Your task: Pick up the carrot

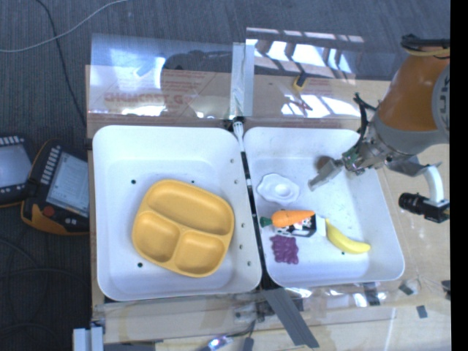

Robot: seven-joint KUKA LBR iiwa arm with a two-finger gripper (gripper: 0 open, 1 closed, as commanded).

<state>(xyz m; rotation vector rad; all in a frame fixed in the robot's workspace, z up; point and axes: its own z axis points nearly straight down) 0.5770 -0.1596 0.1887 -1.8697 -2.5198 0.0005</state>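
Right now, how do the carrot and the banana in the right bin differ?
The carrot is orange with a green tip at its left end; the banana is plain yellow. The carrot lies roughly level across the view, while the banana slants down to the right and curves. The carrot touches the black-and-white toy below it; the banana lies just right of that toy. Both are toy foods lying in the right bin, apart from the claw.

The carrot (293,217) is orange with a green tip. Just below it lie a black-and-white patterned toy (301,229) and purple grapes (284,249); a yellow banana (345,240) lies lower right. The divided plate (183,227) is mustard yellow. Both bins (117,196) are white.
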